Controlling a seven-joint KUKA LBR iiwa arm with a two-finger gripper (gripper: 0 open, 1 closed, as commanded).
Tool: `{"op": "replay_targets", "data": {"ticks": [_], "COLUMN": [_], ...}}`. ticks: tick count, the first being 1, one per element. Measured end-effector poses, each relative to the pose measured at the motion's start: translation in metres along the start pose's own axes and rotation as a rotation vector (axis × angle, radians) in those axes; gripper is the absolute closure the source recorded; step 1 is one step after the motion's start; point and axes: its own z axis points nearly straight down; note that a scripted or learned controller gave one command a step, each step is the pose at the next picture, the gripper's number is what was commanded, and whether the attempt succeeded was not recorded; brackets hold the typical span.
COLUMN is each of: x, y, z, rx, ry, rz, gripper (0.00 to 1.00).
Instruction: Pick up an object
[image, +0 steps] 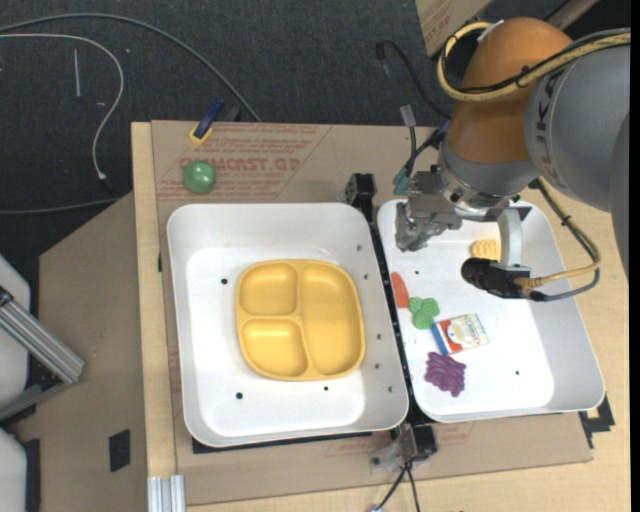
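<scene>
The pincer (413, 232) hovers low over the right bin (560, 370); I cannot tell how wide it stands or whether it grips anything. Just below lie an orange piece (399, 290), green toy (424, 311), small carton (463, 332) and purple grapes (445, 372). Further left sits a yellow divided plate (299, 320).

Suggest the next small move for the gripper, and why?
Probably shift the gripper toward the near side of the right bin before descending. It sits at the bin's far left corner, with nothing seen between its fingers, while the orange piece, green toy, small carton and purple grapes all lie nearer the camera.
</scene>
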Motion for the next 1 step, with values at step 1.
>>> {"op": "replay_targets", "data": {"ticks": [1], "x": [0.0589], "y": [-0.006], "z": [-0.0056], "rx": [-0.004], "ry": [0.0], "rz": [-0.001], "gripper": [1.0]}}
